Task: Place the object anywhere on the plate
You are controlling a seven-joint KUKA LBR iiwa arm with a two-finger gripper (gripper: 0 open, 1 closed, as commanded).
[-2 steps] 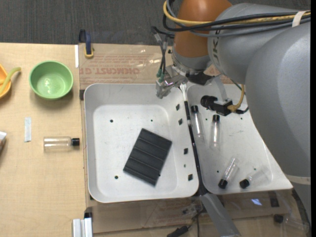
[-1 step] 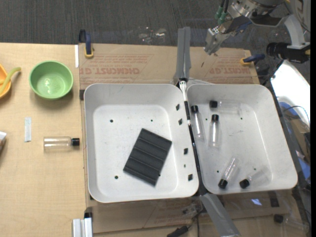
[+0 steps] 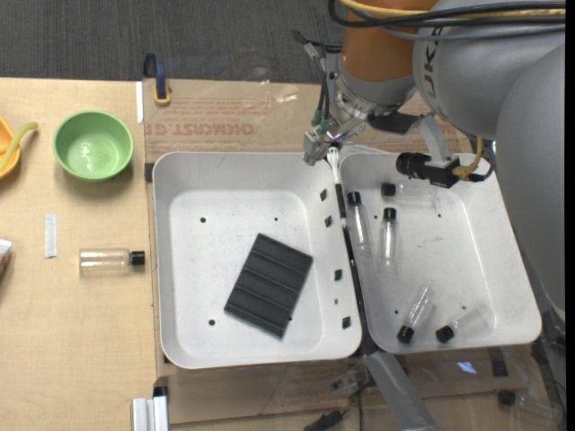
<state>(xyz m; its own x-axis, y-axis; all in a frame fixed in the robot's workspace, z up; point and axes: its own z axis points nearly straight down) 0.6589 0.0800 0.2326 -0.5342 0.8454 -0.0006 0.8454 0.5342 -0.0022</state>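
Vials [image 3: 387, 232] in right bin [image 3: 503, 241], dark plate [image 3: 269, 285] in left bin [image 3: 180, 241].

The arm [image 3: 503, 70] is built of large, smooth, rounded grey shells with a matte finish. Above the wrist sits a broad orange band [image 3: 386, 21], glossy and barrel-shaped. A bundle of cables [image 3: 422, 9], one yellow and the others black, loops across the orange band and runs along the grey shell. Part of a dark printed letter marking shows on the grey casing just beside the band. Below the band, a pale grey flange narrows to a small metallic gripper [image 3: 321, 142] with thin wires and a speck of coloured detail. A black cylindrical fitting [image 3: 427, 167] with a yellow-tipped lead hangs off the wrist side.
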